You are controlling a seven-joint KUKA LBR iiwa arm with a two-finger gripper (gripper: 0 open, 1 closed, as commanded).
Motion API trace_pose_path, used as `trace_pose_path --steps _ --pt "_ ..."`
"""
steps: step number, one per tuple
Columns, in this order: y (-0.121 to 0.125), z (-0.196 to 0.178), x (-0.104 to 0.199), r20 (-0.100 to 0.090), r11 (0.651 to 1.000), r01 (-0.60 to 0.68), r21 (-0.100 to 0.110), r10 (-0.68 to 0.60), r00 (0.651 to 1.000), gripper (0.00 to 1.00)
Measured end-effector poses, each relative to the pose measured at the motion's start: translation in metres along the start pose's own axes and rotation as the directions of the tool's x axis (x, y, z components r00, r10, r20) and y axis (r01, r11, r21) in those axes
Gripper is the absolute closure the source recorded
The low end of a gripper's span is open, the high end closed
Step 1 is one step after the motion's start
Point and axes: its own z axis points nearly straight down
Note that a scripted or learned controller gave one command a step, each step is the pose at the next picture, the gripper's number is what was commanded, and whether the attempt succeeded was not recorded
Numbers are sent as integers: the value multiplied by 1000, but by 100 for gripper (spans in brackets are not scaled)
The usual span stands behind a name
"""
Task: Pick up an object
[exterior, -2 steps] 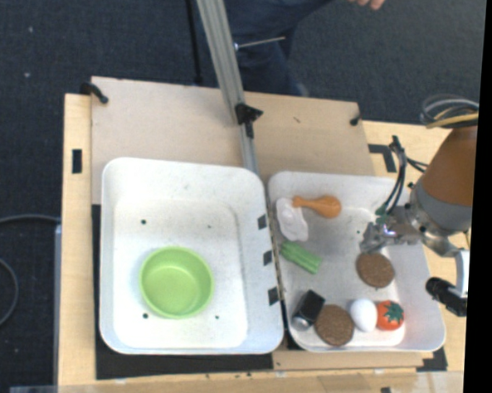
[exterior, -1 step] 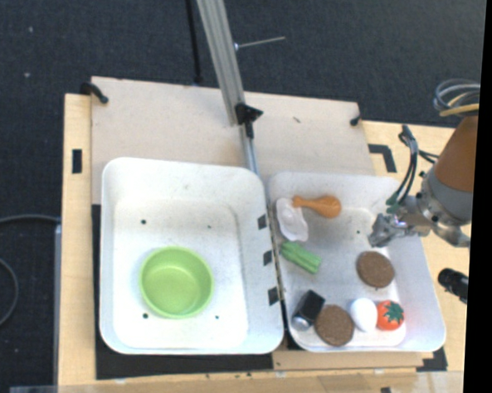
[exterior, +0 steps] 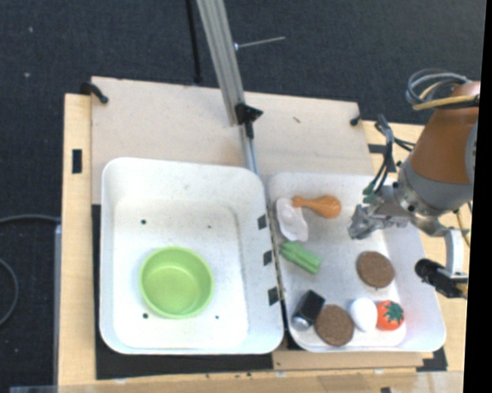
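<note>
Arm [exterior: 444, 154] enters from the right edge, upper half of frame, orange band above the wrist. Gripper [exterior: 362, 224] hangs over the upper part of the right bin [exterior: 428, 269], just right of the orange drumstick [exterior: 318, 206]. Finger spacing cannot be told from this angle; nothing visible between the fingers.

Right bin contents: drumstick at upper centre; white crumpled piece [exterior: 292, 220] at upper left, beside the bin's left wall; green block [exterior: 300, 257] just below it; brown disc [exterior: 375, 269] at centre right; along the lower edge, left to right, black item [exterior: 308, 308], second brown disc [exterior: 335, 324], white egg [exterior: 363, 312], red strawberry [exterior: 390, 316], the last three nearly touching.

Left bin [exterior: 130, 193]: green bowl [exterior: 176, 282], upright, lower centre.
</note>
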Motion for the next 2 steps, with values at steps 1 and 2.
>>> trace_pose_path --steps 1,2 --pt "9 4 45 0 1000 -1 3 1 1000 100" --pt "18 -11 89 -1 1000 0 2 0 1000 100"
